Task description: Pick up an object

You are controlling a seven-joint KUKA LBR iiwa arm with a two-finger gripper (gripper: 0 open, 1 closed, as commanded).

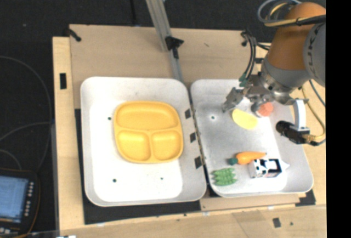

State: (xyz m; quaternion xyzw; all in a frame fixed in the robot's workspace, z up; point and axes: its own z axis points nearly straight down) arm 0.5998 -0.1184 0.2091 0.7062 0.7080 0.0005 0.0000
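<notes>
My gripper (243, 104) hangs over the back half of the right bin (219, 138), fingers spread open. One grey finger (229, 101) points left. Just in front of the fingertips a yellow oval piece (244, 120) lies on the bin floor, not clasped. A small salmon-red thing (265, 110) sits close under the gripper's right side, partly hidden by it. Nearer the front lie an orange carrot (250, 157), a black-and-white block (267, 167) and a green leafy toy (224, 177).
The left bin (98, 176) holds a yellow divided plate (148, 131). A metal pole (156, 6) slants down from the back to the gap between the bins. Black cabling (293, 131) loops at the right bin's right rim.
</notes>
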